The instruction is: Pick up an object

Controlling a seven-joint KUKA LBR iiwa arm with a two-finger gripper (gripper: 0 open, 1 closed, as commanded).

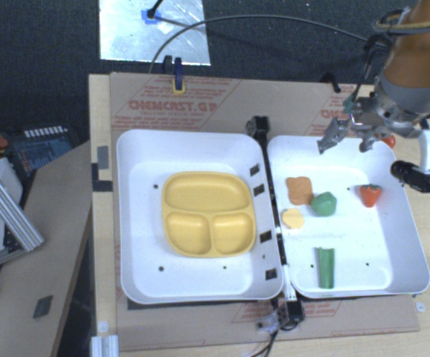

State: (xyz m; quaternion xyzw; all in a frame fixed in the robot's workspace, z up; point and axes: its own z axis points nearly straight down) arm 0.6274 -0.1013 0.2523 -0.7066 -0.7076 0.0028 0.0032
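Green stick [325, 267] – long axis toward bin's near rim; tool [348, 136] fingers apart, holding nothing.

Open bin floor between green block [325, 267] and tomato [370, 194].

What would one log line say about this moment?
pincer: open, above right bin's far edge, holding nothing | right bin: cracker, green ball, yellow disc, green stick, red piece | left bin: yellow tray
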